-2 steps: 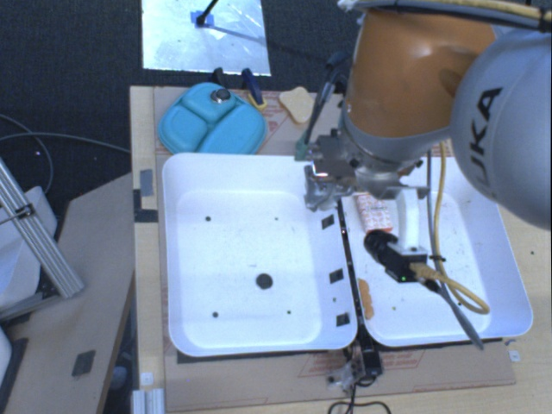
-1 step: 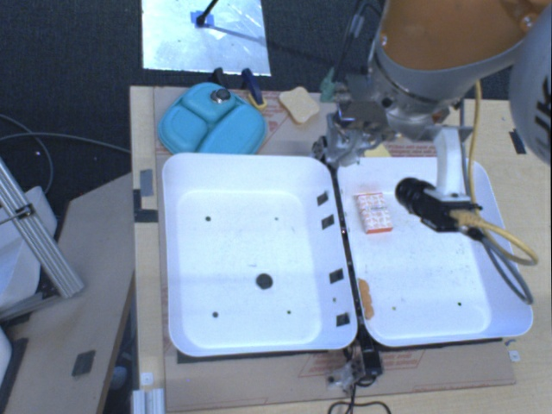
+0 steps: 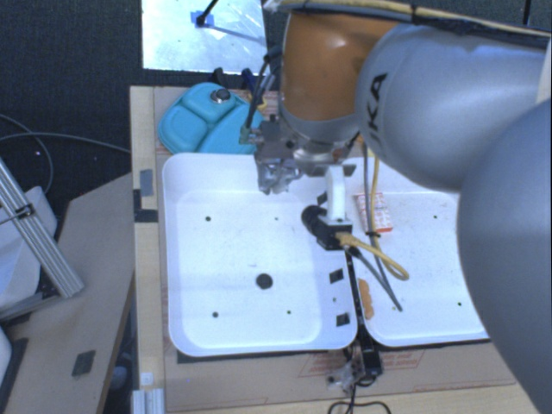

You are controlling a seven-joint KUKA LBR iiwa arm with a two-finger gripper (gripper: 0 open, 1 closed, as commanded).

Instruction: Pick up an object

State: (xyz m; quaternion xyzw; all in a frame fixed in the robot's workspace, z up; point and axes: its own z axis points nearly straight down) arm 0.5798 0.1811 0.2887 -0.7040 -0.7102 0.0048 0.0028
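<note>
Over the far rim of the left bin [image 3: 194, 257] the gripper [image 3: 278, 178] hangs beneath the orange wrist, and the arm [image 3: 448, 84] reaches in across the right bin [image 3: 440, 291]. You cannot tell from this angle whether the gripper is open or closed, because the wrist covers it from above. No object shows in its grip.

The nearest candidate is the small black disc [image 3: 264, 280], which lies flat on the left bin's floor, toward the near side and well apart from the gripper. In the right bin a red-and-white packet [image 3: 380, 212] lies near the far left corner. An orange piece [image 3: 366, 298] rests close to the near left wall. A blue container [image 3: 203, 121] sits on the tabletop [image 3: 147, 257] behind the left bin, outside both bins, so leave it out of your plans.

By my reading you are in the approach step, with nothing picked and the gripper not yet over any target. The next move calls for choosing one object and centring above it before descending. For the disc, that means travelling toward the near side of the bin and then dropping straight down. The disc looks thin and flat, so the grip will probably need to reach almost to the floor to catch its edge, and a shallow descent may close on nothing. The packet is closer, but it lies beside the bin wall, which could block one side of the grasp.
</note>
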